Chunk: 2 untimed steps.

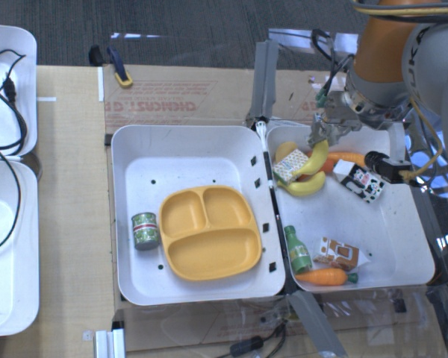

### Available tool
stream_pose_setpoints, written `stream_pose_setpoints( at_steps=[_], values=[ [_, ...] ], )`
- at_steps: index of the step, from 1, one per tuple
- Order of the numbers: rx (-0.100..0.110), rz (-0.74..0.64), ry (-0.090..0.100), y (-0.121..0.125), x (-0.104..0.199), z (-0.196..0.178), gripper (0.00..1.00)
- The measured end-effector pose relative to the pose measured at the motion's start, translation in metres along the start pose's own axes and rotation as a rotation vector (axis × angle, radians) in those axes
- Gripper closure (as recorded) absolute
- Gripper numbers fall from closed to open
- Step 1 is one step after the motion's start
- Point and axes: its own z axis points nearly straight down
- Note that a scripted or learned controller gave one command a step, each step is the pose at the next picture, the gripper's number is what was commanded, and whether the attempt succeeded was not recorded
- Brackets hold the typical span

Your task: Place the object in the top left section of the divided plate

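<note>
Two bins sit on the desk. Jaws (322, 129) hover over the banana (311, 171) in the right bin; their opening cannot be told. Divided plate (209, 231) lies at eight o'clock.

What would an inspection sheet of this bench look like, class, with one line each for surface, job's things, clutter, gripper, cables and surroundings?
Surface: two white bins, left bin and right bin, side by side on a wooden bench.
Job's things: yellow divided plate in the left bin, nothing on it.
Clutter: small can beside the plate; in the right bin, bananas, green bottle, two carrots, small boxes.
Gripper: gripper low over the bananas at the right bin's far edge; grasp cannot be told.
Cables: black cables at far left; yellow cable on the arm.
Surroundings: dark floor beyond the bench.
</note>
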Motion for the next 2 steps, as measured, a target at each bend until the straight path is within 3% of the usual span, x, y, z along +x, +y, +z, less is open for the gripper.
stream_pose_setpoints(
  at_steps=[1,2],
  values=[
    [-0.001,-0.027,0.002,-0.016,0.074,-0.007,1.00],
    [0.001,-0.124,0.001,-0.058,0.141,0.025,1.00]
  ],
)
